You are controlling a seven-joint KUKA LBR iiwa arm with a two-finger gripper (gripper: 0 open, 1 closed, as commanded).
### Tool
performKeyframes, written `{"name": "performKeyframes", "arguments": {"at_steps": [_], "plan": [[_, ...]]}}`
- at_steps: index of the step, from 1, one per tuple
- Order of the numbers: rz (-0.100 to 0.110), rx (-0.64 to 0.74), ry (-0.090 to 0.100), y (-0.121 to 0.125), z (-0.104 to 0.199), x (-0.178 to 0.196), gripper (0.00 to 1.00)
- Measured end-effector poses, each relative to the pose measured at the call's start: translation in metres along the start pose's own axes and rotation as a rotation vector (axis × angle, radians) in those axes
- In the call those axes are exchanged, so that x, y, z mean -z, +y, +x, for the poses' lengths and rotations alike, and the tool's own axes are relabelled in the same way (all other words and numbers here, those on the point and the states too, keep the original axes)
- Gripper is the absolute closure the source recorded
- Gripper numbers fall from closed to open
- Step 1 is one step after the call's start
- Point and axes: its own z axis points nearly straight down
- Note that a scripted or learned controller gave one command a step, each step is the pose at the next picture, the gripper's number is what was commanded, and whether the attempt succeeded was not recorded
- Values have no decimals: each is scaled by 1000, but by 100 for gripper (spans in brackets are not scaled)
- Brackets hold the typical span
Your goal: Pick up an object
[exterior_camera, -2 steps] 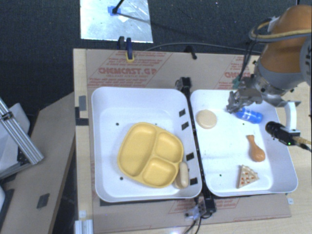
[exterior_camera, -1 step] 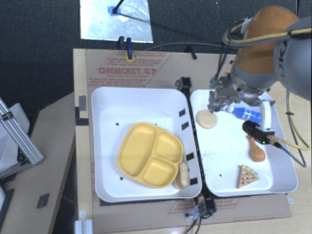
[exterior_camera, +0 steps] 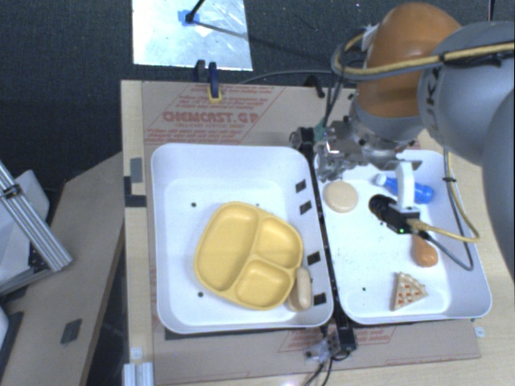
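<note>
My gripper (exterior_camera: 331, 166) hangs over the far left corner of the right bin (exterior_camera: 471, 288), just behind a round beige cookie (exterior_camera: 341, 197). Nothing shows between it and the cookie. Also in this bin are a blue object (exterior_camera: 422, 191) partly hidden by the wrist, an orange-brown lump (exterior_camera: 425, 252) and a pizza slice (exterior_camera: 408, 289) near the front.
The left bin (exterior_camera: 177, 183) holds a yellow divided plate (exterior_camera: 248, 253) with a beige roll (exterior_camera: 302, 288) against its front right edge. The wall between the two bins runs right beside the gripper. The grey arm with its orange band covers the right bin's far side.
</note>
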Motion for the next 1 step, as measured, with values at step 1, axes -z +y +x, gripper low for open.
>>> {"name": "performKeyframes", "arguments": {"at_steps": [1], "plan": [[0,1,1,5,48,-2,100]]}}
